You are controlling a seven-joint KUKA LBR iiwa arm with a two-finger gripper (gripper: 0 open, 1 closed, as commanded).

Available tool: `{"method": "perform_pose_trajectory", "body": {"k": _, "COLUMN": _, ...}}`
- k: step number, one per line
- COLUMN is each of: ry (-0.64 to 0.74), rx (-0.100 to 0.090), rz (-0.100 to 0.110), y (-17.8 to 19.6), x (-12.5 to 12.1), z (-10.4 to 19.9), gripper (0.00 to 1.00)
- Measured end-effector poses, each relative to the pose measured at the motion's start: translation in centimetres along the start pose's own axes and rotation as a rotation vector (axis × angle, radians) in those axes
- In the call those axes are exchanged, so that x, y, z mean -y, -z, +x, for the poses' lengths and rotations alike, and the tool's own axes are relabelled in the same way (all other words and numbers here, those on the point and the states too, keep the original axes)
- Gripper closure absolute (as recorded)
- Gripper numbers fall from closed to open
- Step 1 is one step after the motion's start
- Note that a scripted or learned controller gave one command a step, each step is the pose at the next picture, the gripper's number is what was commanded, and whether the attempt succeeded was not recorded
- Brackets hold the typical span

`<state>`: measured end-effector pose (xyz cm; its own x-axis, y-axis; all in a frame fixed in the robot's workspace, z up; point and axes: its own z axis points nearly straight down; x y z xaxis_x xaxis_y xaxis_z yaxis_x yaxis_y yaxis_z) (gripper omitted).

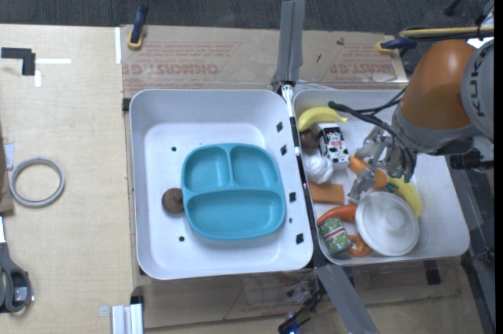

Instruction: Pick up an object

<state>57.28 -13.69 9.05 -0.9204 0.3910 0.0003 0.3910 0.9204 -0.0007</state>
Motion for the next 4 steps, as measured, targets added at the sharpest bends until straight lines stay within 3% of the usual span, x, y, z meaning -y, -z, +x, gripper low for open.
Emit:
{"method": "perform_pose_trajectory", "body": {"k": 1, "ry": -0.064, "rx": 0.002, "rz": 0.000, "y": 0.0, "x": 6.9, "z": -4.6, "gripper": 0.00}}
{"method": "perform_pose_trajectory", "body": {"k": 2, "ry": -0.060, "rx": 0.003, "rz": 0.001, "y": 0.8, "x": 6.8, "z": -4.7, "gripper": 1.00}}
{"method": "perform_pose_trajectory", "body": {"k": 3, "ry": -0.269, "rx": -0.001, "rz": 0.000, "y": 12.1, "x": 6.1, "z": 4.2, "gripper": 1.00}}
{"method": "perform_pose_trajectory", "body": {"k": 4, "ry": -0.236, "rx": 0.006, "rz": -0.003, "y": 0.2, "x": 5.8, "z": 7.5, "gripper": 1.00}}
